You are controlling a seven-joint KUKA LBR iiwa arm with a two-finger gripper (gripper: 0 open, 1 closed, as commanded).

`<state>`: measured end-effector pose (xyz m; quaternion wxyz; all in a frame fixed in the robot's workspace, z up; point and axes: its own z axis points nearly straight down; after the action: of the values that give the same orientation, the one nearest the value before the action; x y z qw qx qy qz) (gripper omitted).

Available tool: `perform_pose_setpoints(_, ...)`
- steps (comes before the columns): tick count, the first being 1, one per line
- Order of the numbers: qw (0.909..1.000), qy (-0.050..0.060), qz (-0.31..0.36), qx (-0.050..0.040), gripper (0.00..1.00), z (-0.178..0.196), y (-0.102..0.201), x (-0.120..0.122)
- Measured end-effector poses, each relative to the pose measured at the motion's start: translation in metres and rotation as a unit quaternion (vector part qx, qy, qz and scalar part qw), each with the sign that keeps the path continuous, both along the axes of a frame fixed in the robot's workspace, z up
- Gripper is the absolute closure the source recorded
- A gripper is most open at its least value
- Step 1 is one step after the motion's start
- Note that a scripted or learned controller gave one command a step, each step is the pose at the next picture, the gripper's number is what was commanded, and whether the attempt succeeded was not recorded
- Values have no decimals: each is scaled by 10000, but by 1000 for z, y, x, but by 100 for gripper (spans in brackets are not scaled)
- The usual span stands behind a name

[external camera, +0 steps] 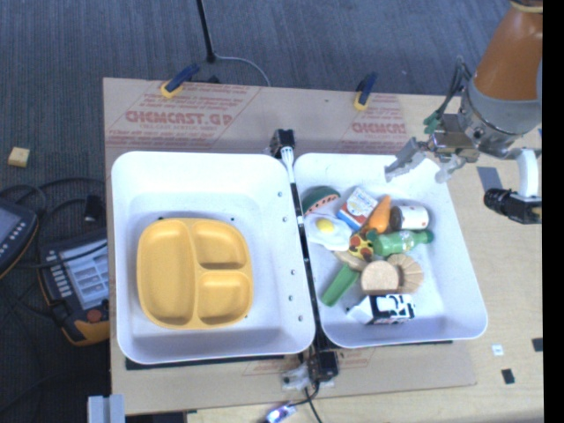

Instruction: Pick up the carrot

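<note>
**A:** Right-hand bin [458, 271], middle of the pile: carrot [380, 213] lies tilted, orange body running from lower left up to the far right. Touching it: a white packet [359, 203] on its left, a dark-ended can [408, 216] on its right, green pieces [401, 241] just near of it.

**B:** How will it handle?

**A:** Judging by looks, toy food: light, rigid, smooth, likely a bit slippery. Tapered, so a pinch near the thin end could squirt it out. Best hold is probably across the thicker middle, fingers closing from left and right where the neighbours leave a little room.

**B:** Arm pose?

**A:** Arm comes in from the right, orange band high at the far right corner. End effector [426, 156] hangs over the bin's far right rim, well apart from the carrot, fingers spread and pinching nothing.

**B:** Other bin?

**A:** Left bin [132, 192] bears a yellow divided tray [194, 271]. Untouched.
</note>
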<state>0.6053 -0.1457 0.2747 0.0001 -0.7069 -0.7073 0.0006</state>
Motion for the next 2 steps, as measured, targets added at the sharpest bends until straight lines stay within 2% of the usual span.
perform_pose_setpoints(1, 9999, -61, 95, -19, 0, -142, -7, 0)
perform_pose_setpoints(2, 9997, -105, -197, -29, 0, -152, -9, 0)
